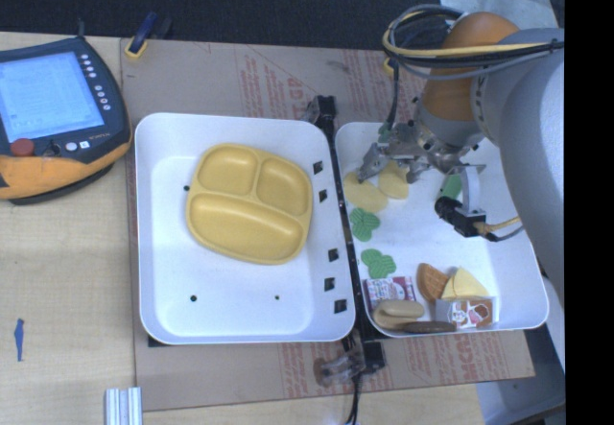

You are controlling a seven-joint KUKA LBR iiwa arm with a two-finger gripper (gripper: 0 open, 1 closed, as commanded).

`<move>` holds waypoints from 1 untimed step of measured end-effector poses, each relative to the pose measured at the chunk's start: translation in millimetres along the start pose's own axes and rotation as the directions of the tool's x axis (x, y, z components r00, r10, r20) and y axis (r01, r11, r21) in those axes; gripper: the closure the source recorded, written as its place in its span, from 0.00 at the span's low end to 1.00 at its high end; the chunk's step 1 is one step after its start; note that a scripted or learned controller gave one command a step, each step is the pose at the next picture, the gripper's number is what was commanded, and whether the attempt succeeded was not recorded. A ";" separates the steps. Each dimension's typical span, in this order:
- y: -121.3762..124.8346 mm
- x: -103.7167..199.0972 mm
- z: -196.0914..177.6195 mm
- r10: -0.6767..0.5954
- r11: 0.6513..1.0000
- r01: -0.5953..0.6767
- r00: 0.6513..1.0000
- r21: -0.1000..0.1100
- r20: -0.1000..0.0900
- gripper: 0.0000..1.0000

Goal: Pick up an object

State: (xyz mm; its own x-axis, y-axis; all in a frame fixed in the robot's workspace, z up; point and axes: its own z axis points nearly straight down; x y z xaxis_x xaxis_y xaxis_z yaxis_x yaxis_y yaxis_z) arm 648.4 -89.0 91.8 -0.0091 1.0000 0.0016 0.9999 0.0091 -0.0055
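The grey arm with its orange band reaches in from the right and hangs over the far end of the right shallow white bin (pixel 513 265), its two-finger gripper (pixel 391 164) lowered to just above a pair of pale yellow flat toy pieces (pixel 376 191) lying near the bin's left wall. The metal fingers (pixel 372 162) stand apart, one toward the left wall and the other further right, with nothing visible between them; the tips sit right at the upper edge of the yellow pieces, though contact cannot be made out. Nearer the camera in the same bin lie two green leaf-shaped toy pieces (pixel 369 243), and at the near end sit a tan bun-shaped toy (pixel 398 312), an orange wedge-shaped toy (pixel 432 281), a yellow cheese-like wedge (pixel 467 283) and a small printed carton (pixel 468 313), all crowded together. The left shallow white bin (pixel 163 250) holds a yellow plastic divided plate (pixel 251 202) with three compartments, lying flat near its middle. On the bench to the far left rests a grey and orange control pendant with a lit screen (pixel 53 116).
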 end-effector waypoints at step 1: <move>7.4 -52.8 -1.0 0.010 1.000 -0.009 1.000 -0.005 0.005 0.00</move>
State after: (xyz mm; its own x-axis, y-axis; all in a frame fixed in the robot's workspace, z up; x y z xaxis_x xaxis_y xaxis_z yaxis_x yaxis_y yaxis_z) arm 656.3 -141.7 92.7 0.0004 1.0000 -0.0034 1.0000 -0.0004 -0.0007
